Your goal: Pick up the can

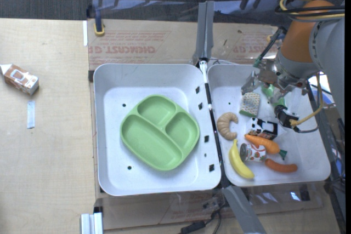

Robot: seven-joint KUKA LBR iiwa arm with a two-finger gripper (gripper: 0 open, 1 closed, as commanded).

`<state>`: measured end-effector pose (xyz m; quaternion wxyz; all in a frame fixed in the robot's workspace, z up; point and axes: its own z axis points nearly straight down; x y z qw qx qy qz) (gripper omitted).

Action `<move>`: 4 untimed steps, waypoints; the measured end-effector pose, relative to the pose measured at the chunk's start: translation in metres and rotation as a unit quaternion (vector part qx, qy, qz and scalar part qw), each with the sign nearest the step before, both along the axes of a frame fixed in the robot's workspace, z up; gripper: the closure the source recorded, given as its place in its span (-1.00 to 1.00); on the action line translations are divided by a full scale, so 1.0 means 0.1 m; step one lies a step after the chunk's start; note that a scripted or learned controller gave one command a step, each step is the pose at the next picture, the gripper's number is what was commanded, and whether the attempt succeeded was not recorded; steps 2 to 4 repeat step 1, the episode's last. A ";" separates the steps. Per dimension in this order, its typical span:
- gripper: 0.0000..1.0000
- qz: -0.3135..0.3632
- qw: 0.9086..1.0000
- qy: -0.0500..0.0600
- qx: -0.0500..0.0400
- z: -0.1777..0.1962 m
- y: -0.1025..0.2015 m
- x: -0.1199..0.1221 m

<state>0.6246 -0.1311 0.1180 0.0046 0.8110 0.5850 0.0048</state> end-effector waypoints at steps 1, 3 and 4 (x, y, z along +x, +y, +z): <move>1.00 0.001 1.000 0.000 0.000 0.09 -0.01 0.00; 1.00 0.001 1.000 0.000 0.000 0.09 -0.01 0.00; 1.00 0.001 1.000 0.000 0.000 0.09 -0.01 0.00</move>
